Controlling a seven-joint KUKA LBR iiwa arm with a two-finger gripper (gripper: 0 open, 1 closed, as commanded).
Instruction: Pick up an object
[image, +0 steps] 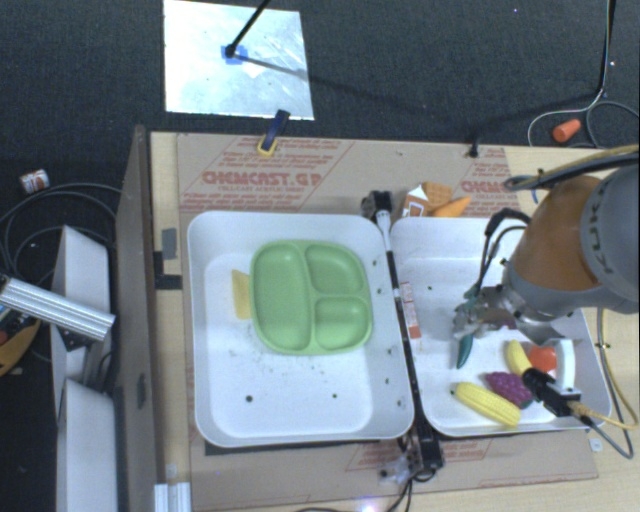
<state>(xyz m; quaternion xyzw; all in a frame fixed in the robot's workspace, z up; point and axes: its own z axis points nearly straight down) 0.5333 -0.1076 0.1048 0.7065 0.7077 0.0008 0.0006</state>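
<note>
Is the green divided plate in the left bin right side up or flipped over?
Right side up. The green divided plate lies flat in the left bin, and its three recessed compartments face the camera.

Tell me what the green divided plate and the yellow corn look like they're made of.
Green divided plate: probably moulded plastic, matte to satin; uniform pale green, soft rounded compartment edges, faint sheen.
Yellow corn: likely a plastic or rubber toy; even saturated yellow, smooth look. The view is too coarse to settle which.
</note>
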